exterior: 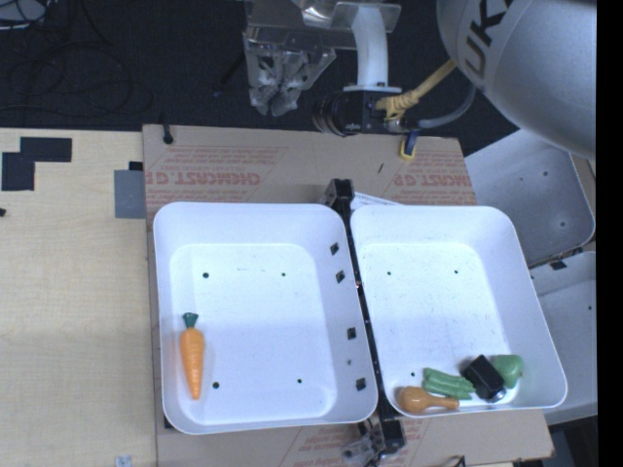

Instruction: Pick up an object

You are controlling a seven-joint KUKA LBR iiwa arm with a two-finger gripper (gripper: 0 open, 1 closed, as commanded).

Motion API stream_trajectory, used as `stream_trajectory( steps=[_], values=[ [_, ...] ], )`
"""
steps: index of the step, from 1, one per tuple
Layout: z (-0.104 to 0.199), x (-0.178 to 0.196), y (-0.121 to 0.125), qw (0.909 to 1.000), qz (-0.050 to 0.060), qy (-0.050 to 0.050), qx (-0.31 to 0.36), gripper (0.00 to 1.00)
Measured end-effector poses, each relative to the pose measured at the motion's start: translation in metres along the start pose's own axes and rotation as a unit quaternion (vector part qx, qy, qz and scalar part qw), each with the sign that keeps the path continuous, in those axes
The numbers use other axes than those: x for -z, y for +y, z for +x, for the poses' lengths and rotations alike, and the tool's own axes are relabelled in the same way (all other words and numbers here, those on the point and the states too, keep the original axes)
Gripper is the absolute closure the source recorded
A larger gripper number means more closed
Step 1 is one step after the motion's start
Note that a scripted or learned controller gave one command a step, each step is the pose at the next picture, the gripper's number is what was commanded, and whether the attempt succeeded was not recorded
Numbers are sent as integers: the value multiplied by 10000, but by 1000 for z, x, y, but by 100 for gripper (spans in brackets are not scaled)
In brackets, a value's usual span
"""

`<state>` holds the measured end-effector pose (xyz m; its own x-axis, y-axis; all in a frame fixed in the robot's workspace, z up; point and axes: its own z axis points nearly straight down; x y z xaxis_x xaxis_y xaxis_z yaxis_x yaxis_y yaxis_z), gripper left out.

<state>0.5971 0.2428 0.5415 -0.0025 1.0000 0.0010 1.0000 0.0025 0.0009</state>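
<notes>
Light wood-grain bench (68,290) extending from centre to 9 o'clock, marked with black patches (34,159) and a grey square (128,192) toward 10 o'clock. Directly on it, a brown cardboard sheet (292,168) with reversed red print, spanning from 12 o'clock down to 6 o'clock. On the cardboard, two shallow white bins touching side by side: left bin (248,224) at centre-left, right bin (438,224) toward 3 o'clock, joined along a black clipped seam (350,300) running from 12 to 6 o'clock.
</notes>
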Motion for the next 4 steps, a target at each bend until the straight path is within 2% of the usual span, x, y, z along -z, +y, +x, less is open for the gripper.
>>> stream_trajectory(
  steps=[1, 2, 3, 4],
  values=[
    [-17, -96, 45, 10000, 62, -33, -26, 100],
    [1, 0, 47, 10000, -20, 5, 2, 100],
    [1, -5, 47, 10000, 27, -15, 8, 100],
    [-77, -4, 47, 10000, 33, -20, -43, 100]
  ],
)
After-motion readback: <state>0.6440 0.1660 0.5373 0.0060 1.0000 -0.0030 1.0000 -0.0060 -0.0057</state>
